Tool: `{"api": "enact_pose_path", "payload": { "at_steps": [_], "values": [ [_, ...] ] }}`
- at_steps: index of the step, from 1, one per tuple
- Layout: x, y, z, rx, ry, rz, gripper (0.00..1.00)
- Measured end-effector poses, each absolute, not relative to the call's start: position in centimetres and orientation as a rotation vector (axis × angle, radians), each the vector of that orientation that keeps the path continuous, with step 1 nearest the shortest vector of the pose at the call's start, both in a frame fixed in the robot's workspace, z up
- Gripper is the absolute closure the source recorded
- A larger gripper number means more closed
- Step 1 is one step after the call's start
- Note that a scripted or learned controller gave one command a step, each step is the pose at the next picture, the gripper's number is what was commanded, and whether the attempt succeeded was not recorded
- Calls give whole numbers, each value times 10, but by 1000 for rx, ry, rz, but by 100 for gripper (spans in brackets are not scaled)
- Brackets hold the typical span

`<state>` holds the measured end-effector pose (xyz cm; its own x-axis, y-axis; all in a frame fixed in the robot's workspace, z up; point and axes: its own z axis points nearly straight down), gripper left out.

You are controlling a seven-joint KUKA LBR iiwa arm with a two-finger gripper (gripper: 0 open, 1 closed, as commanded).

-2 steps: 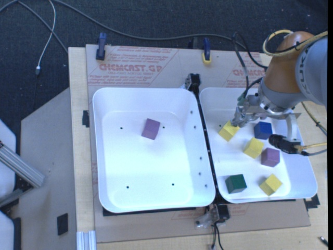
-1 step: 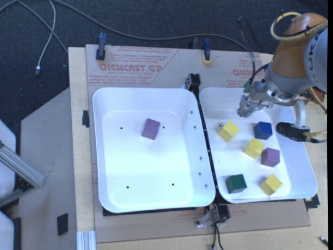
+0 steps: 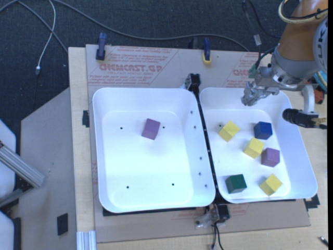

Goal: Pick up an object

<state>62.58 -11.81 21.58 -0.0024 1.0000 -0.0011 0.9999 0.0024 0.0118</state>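
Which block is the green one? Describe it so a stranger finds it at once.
Start at the right bin, the one the arm reaches over. Look along its near edge to the corner beside the left bin. There sits the green block, the only dark green cube; the yellow block beside it is far brighter.

Red print on the board (image 3: pixel 156 66) behind the bins reads roughly "OKMCAST.GP"; the smaller lines are illegible.
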Motion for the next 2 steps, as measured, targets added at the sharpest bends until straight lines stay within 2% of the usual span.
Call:
{"api": "enact_pose_path", "payload": {
  "at_steps": [1, 2],
  "values": [
    [627, -118, 272, 2215, 2217, 10, 100],
    [620, -57, 262, 2215, 2229, 1, 100]
  ]
}}
